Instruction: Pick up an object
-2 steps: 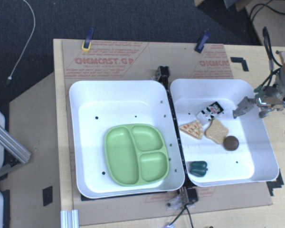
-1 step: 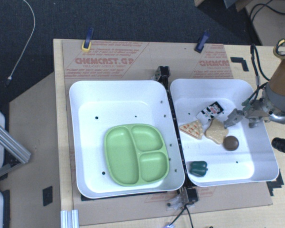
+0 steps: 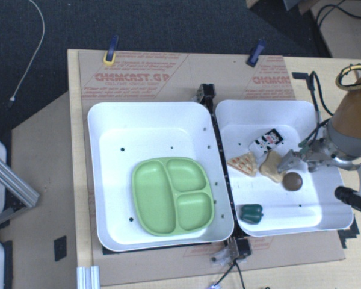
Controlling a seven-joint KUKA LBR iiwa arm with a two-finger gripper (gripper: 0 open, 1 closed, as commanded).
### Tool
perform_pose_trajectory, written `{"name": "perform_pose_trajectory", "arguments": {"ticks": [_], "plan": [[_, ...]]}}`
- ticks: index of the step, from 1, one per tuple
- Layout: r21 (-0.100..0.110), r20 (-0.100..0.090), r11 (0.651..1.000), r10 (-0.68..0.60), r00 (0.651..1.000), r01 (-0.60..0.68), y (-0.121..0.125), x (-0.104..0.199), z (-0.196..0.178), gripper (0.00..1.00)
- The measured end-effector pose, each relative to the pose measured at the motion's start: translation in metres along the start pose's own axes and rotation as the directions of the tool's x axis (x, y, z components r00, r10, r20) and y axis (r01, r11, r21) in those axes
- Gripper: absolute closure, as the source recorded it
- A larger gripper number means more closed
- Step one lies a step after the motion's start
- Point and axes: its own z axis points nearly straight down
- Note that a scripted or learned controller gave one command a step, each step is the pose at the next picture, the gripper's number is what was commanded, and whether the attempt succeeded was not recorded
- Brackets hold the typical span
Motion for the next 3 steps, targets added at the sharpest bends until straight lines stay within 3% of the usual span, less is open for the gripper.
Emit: {"name": "perform_pose_trajectory", "arguments": {"ticks": [1,3], "plan": [[-0.009,0.003,1.000,0.000,1.000,0.000,0.002,0.000,-0.014,1.00],[-0.013,0.006,1.000,-0.001,1.000,0.001,0.001,-0.006,-0.101,1.00]]}}
